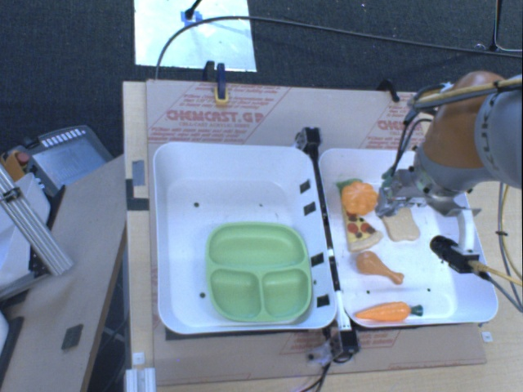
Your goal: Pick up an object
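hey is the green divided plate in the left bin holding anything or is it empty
Empty. The green divided plate sits flat in the left bin, and all three compartments show bare green; the toy foods lie in the right bin.

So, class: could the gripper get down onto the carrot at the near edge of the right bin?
Probably yes: the carrot lies alone, nothing over it, and the gripper hovers in the same bin.

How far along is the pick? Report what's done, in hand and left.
Done: the arm has reached into the right bin, and the gripper is low beside the bread slice and orange toy. In hand: nothing visibly between its fingers. Left: grasp and lift; the pizza slice, drumstick and carrot lie untouched.
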